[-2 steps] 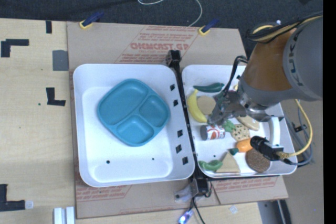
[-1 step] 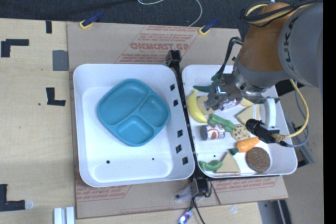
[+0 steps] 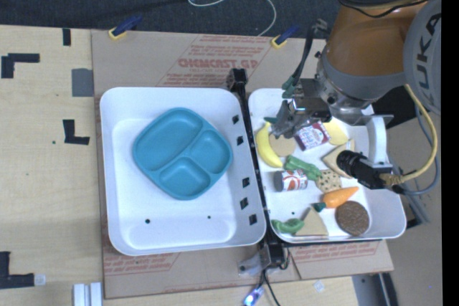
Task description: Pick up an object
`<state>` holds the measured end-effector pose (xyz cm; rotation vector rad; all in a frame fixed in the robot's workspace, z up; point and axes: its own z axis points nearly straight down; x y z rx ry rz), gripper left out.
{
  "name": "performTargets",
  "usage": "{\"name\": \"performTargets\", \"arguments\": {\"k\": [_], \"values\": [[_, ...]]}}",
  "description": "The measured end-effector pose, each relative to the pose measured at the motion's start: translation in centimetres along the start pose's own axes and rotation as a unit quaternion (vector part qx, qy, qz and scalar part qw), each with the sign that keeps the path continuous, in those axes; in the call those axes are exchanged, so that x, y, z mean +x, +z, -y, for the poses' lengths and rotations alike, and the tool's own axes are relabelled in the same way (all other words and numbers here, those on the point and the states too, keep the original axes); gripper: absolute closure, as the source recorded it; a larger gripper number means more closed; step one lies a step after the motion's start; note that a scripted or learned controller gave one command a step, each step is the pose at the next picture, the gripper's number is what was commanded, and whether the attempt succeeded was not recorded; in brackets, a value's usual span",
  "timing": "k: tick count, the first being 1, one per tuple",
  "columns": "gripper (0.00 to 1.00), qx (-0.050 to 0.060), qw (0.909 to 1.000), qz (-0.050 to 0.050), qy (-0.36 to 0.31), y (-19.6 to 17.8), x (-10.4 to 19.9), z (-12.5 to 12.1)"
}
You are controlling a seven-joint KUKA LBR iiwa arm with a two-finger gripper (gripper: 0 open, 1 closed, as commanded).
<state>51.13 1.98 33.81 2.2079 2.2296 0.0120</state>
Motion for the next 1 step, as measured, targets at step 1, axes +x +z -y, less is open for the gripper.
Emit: {"name": "performTargets", "arguments": {"k": [1], "values": [[1.0,0.001,1.0,0.0,0.002,-7.27,2.5,2.72]]}}
